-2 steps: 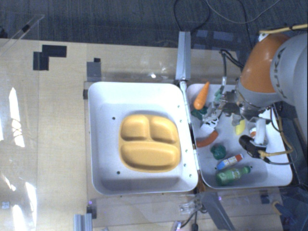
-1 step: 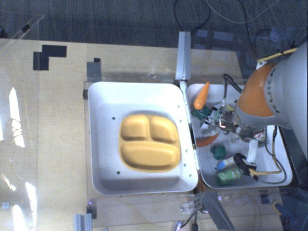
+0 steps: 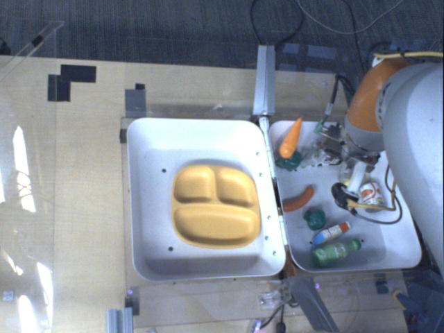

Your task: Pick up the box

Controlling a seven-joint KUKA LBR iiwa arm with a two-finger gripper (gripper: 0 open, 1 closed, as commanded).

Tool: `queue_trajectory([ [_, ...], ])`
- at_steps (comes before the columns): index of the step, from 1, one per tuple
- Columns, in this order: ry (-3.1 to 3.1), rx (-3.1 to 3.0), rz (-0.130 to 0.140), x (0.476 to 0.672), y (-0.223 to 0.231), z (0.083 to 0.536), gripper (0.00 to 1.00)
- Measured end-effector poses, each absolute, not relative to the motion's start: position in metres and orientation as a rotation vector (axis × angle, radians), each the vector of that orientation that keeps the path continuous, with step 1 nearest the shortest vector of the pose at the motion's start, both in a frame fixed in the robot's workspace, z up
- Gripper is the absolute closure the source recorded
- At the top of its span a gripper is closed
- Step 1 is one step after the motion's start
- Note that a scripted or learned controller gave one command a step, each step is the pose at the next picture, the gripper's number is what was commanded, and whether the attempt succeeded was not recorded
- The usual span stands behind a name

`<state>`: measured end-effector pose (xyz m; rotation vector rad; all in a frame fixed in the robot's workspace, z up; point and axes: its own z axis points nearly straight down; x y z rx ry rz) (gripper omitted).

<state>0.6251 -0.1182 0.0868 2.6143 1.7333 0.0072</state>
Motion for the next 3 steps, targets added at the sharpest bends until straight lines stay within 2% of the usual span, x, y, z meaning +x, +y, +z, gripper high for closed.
queue_trajectory([
  [1, 1.746, 2.602, 0.016, 0.628, -0.116, 0.1, 1.0],
  [2, 1.746, 2.602, 0.016, 0.628, -0.116, 0.099, 0.0],
  [3, 2.01, 2.407, 0.006, 0.591, -0.177, 0.226, 0.0],
])
